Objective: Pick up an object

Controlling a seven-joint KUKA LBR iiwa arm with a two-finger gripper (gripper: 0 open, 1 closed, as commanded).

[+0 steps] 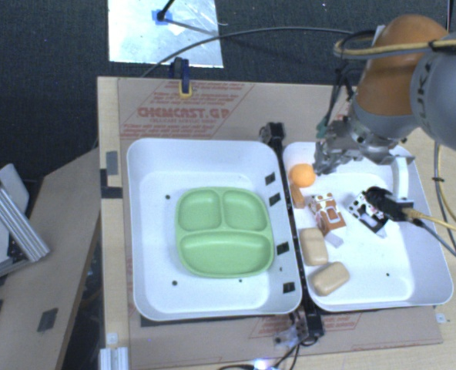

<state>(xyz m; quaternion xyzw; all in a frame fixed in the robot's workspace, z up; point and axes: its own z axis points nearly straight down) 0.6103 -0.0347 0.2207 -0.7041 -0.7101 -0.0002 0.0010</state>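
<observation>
A small round orange ball [302, 176] lies in the right-hand shallow white bin [424, 272], beside the jaws (state unclear). It looks light, smooth, likely to roll; grip across its middle.

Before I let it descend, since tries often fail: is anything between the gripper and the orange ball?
Nothing visible. The gripper hangs just right of and above the orange ball, with bare bin floor between them.

Green divided plate [224, 231] in my left bin [147, 206]; foil sheet [162, 21] beyond worktop [128, 99].
</observation>
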